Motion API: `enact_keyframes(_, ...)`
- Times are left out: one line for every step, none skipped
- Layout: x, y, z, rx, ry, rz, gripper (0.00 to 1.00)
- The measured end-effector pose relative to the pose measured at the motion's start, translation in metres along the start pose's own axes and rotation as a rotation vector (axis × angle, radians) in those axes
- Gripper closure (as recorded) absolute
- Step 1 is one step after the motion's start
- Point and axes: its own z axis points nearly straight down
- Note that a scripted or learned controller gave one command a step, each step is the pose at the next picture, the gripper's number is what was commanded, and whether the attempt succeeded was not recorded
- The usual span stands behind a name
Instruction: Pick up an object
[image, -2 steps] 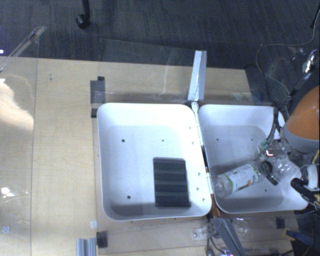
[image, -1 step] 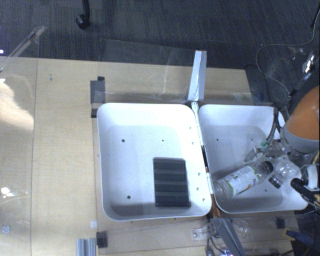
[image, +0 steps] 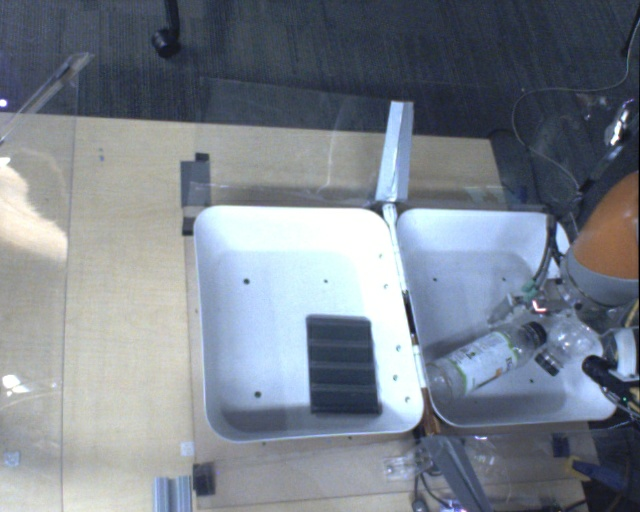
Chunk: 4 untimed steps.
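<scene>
wooden table carries two white bins, and in the right bin a clear bottle lies at about 8 o'clock from the jaws, long axis running 8-to-2 o'clock, jaw state indeterminate.

Two shallow white plastic bins are seen side by side on the pale wooden bench. In the left bin, a black ribbed rectangular block lies flat near the front wall. In the right bin, a clear plastic bottle with a pale label and dark cap lies on its side (cap toward the right). The grey arm with its orange band is lowered over that bin's right edge, and the pincer is placed just above the bottle's cap end.
</scene>
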Motion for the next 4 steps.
enact_keyframes(0.001, 0.003, -0.012, -0.007, 0.0, -0.003, 1.0)
enact_keyframes(0.038, 0.04, -0.067, 0.007, 0.003, -0.059, 1.0)
enact_keyframes(0.037, 0.04, -0.067, 0.007, 0.003, -0.059, 0.0)
enact_keyframes(0.005, -0.002, 0.0, -0.001, 0.005, -0.163, 0.0)
